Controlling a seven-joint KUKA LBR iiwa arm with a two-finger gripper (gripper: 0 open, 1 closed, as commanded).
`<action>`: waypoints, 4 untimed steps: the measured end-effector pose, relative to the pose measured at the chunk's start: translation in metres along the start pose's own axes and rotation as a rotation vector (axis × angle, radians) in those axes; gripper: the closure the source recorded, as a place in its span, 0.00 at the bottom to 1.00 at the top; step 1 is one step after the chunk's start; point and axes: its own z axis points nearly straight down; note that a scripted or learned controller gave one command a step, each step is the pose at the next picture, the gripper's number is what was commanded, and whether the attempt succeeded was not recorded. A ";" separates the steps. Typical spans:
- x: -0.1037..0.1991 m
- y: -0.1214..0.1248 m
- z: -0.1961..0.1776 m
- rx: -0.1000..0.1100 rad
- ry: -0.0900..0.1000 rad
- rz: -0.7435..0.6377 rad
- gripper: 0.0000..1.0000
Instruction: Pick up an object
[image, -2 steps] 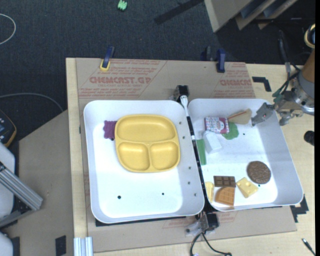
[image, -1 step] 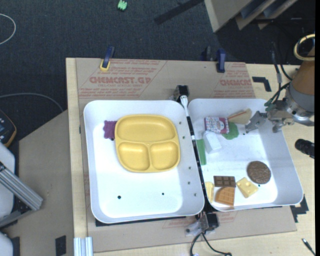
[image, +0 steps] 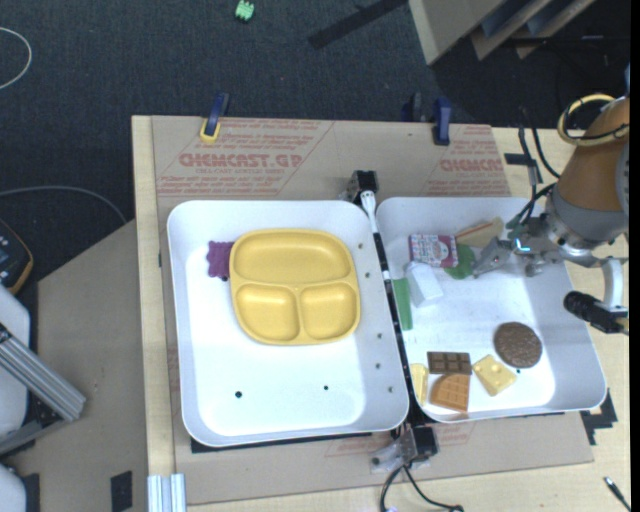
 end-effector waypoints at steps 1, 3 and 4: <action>0.001 0.000 0.016 -0.001 0.000 0.000 0.00; 0.004 0.009 -0.043 -0.012 -0.004 0.001 1.00; -0.001 0.011 -0.087 -0.011 -0.004 0.002 1.00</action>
